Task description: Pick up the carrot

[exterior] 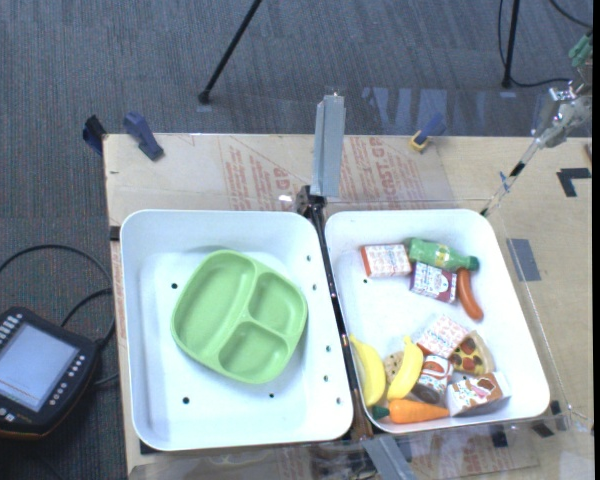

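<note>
Glossy plastic carrot [417,411], cardboard bench [230,168]

Even, bright overhead light; soft faint shadows inside white bins [140,268]; mild overall softness, slight glare on bin floors.

A dark grey carpet [130,48] with a fine ribbed weave covers the floor around the table [230,173], whose top is bare brown board printed with red lettering. Thin black stand legs [235,40] slant across the carpet behind it. A blue clamp [142,135] grips the far left edge. A handheld screen [25,368] with a black cable [50,268] lies on the floor at left.
</note>
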### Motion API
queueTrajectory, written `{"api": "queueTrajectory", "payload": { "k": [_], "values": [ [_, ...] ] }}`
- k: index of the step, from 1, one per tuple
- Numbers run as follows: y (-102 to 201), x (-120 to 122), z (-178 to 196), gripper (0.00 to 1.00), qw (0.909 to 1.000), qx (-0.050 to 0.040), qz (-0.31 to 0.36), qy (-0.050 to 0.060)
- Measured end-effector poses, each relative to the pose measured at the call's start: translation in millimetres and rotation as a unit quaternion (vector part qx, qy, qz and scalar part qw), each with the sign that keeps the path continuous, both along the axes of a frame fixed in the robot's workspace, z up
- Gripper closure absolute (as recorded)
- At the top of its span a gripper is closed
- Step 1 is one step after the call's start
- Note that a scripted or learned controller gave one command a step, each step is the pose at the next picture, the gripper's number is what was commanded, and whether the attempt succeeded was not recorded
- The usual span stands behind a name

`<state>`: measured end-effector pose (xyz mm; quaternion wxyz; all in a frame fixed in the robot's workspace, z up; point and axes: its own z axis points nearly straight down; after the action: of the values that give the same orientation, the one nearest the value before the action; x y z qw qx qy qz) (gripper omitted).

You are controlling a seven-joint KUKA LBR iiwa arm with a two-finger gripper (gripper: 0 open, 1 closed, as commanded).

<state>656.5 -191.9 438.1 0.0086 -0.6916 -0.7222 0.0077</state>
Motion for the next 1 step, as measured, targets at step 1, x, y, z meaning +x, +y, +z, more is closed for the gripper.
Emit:
{"api": "queueTrajectory", "payload": {
  "k": [1],
  "values": [
    [2.8,2.8,5.9,1.00,1.0000,0.0001,0.005,0.003]
  ]
}}
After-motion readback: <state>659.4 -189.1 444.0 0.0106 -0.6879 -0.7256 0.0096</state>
